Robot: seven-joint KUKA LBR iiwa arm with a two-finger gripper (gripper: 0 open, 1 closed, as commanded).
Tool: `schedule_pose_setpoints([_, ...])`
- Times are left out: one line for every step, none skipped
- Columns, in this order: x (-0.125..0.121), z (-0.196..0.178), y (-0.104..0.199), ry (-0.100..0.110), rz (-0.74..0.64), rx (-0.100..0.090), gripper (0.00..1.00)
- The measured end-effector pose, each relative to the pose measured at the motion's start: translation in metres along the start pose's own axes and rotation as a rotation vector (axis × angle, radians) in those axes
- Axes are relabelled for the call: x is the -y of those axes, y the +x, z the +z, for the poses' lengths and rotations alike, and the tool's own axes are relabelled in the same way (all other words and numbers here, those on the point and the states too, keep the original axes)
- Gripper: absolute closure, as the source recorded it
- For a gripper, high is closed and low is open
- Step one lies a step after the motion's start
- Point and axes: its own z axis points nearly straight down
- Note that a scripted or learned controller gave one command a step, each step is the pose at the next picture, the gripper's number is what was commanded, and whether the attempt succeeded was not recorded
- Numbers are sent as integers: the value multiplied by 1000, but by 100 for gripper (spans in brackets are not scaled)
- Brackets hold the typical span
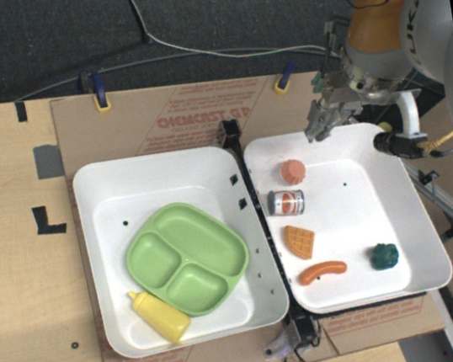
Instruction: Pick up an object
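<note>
The right bin (399, 191) holds a pink round piece (293, 170), a small tin can (286, 203) lying on its side, an orange waffle (300, 241), a red-orange sausage (322, 271) and a dark green broccoli piece (383, 256). My gripper (318, 129) hangs over the back rim of this bin, up and to the right of the pink piece, apart from every object. Nothing shows between its fingertips.
The left bin (103, 238) holds a green divided plate (187, 257) and a yellow mustard bottle (159, 315) at its front left. A black divider (252, 206) runs between the bins. Clamps and a cable lie along the cardboard behind.
</note>
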Motion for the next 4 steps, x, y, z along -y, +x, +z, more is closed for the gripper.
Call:
schedule_pose_setpoints([3,-5,46,-1,-1,-1,100])
schedule_pose_setpoints([7,-11,101,-1,-3,-1,100])
schedule_pose_setpoints([5,-13,154,-2,-3,-1,100])
schedule_pose_setpoints([6,7,207,1,-2,0,100])
